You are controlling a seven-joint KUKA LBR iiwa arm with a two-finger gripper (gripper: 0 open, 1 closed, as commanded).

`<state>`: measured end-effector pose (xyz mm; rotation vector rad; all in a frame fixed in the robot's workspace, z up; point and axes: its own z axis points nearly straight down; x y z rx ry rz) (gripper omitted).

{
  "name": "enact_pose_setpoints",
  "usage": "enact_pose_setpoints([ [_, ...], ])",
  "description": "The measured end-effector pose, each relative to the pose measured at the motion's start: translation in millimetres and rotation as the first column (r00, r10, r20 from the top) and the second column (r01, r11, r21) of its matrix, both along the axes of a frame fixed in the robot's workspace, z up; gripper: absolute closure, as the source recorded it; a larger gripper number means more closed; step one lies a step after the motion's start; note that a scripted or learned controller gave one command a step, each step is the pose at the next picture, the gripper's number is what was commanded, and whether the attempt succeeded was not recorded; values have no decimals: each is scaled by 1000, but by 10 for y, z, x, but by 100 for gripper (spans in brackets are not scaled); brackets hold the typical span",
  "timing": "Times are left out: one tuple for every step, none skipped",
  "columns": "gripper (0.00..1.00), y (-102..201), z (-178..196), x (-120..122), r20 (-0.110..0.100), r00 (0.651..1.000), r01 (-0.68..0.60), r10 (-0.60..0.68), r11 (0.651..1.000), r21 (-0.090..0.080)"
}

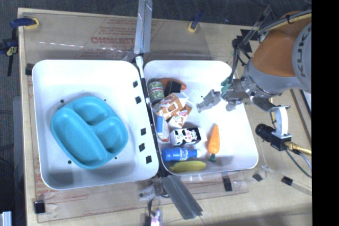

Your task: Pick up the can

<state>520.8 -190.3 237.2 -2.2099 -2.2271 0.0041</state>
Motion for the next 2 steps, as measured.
enact_pose_setpoints([
  [0, 233, -1261, 178, 20, 991, 129, -129, 992, -1],
  [0, -106, -1461, 1102, -2, 955, 296, -296, 955, -2],
])
